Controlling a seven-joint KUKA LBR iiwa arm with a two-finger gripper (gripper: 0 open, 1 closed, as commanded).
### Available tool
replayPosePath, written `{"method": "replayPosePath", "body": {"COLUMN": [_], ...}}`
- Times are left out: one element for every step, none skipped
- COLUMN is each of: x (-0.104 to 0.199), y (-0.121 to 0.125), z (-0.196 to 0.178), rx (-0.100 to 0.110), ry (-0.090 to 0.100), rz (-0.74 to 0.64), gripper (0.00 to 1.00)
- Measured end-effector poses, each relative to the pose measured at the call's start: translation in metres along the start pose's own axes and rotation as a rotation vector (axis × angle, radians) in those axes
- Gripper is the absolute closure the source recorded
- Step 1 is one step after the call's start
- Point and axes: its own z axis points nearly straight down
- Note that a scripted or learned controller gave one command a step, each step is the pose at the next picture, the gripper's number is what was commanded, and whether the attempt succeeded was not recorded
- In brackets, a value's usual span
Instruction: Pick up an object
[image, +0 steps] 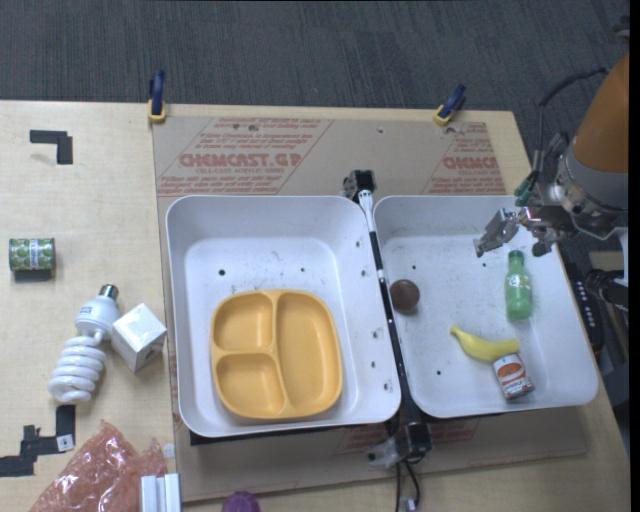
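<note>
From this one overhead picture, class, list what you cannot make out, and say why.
- Gripper: too small and blurred to tell whether it is open or shut.
- Can label: print too small to read.
- Arm: cut off by the right edge.
- Purple thing: cut off by the bottom edge.

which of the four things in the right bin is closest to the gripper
The green bottle, just below the gripper; the brown ball, banana and can lie farther off.

In the right bin (440, 395), a green bottle (517, 286) is lying near a yellow banana (483, 345), a small can (512, 378), and a brown ball (404, 294), possibly a fruit.
</note>
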Motion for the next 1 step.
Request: {"method": "replayPosePath", "body": {"x": [-0.0324], "y": [-0.015], "z": [0.1392], "rx": [0.0], "ry": [0.0], "rz": [0.002], "gripper": [0.0]}}
